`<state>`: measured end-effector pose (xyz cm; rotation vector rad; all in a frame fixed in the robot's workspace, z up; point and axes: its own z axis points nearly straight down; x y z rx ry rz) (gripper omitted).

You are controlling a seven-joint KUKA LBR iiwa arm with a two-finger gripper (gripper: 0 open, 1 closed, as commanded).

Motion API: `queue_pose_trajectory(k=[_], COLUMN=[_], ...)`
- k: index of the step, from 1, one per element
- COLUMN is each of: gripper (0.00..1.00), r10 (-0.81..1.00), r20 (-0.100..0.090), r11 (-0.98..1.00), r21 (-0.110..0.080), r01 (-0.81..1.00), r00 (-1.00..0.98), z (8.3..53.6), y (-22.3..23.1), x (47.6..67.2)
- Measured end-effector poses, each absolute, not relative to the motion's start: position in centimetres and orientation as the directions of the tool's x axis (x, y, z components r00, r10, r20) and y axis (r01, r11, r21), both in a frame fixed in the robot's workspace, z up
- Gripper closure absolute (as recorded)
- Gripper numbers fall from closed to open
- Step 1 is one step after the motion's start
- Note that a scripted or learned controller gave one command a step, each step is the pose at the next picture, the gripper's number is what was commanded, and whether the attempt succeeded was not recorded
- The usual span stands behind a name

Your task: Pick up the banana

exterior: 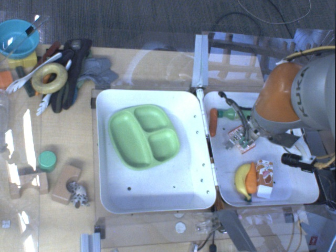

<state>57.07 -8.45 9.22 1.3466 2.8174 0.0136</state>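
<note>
**Me:** Banana [241, 180] sits near the front of the right bin [294, 197], with an orange piece [251, 179] pressed against its right side and a small carton [264, 176] just beyond that.

**Spotter:** What worries you?

**Me:** The crowding. I'd judge a descent on the banana could pinch the orange piece as well, or nudge the carton, and a curved, smooth fruit may roll out of a shallow pinch. The carrot [213, 121] at the bin's left wall lies well apart, so no trouble there.

**Spotter:** And the gripper?

**Me:** The gripper [242, 136] hangs above the bin's middle, behind the banana and apart from it. How wide it stands I cannot tell from here; I see nothing held in it.
</note>
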Motion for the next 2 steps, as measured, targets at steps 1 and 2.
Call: queue_pose_trajectory(k=[1,2], gripper=[0.00,0.00], r10=[0.779,0.458], r20=[-0.011,-0.013], r11=[0.627,0.889], r21=[0.011,0.006], r01=[0.779,0.458], r00=[-0.627,-0.889], z=[9.0,18.7], y=[-8.6,-7.0], x=[56.9,52.4])
